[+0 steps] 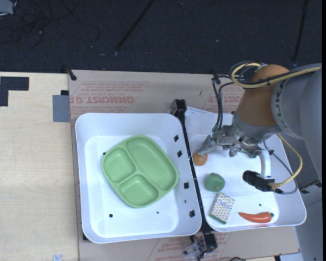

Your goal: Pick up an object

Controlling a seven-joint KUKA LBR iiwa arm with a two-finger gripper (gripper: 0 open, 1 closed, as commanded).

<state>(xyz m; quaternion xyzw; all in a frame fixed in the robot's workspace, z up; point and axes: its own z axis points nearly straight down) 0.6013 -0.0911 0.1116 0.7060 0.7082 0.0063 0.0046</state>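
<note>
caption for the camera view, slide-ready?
KUKA arm over right bin of small items; green divided plate in left bin.

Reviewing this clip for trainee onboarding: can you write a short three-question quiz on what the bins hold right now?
1. True or false: the green divided plate lies in the left bin.
2. Which item lies nearest the right bin's front edge? A) orange ball B) red pepper C) green ball
3. Fill in: the small box lies just in front of the green ____.

Key: 1 true; 2 B; 3 ball.
</note>
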